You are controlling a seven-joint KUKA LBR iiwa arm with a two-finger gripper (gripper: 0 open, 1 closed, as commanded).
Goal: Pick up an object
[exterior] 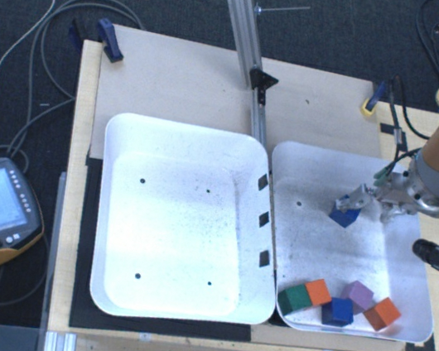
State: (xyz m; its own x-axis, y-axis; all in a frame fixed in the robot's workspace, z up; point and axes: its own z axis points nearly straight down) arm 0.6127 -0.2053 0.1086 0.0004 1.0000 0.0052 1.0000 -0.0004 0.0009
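A small blue block (345, 214) sits at the tip of the hand (355, 204) in the right bin (300, 243), toward the bin's far edge and roughly midway across it. The block looks tilted and appears caught between the fingers, so I judge the hand closed on it, though whether it has cleared the bin floor is hard to tell from this slanted view. Along the near edge of the same bin lies a cluster of other blocks: a green block (294, 298) nearest the divide between the bins, then an orange block (318, 291), a dark blue block (337, 311), a purple block (361, 295) and a red-orange block (383, 313) toward the near right corner. The left bin (115, 194) lies just beside it on the counter (186, 80). As a judgement, the grasp seems made and what remains is a clear lift away from the bin.
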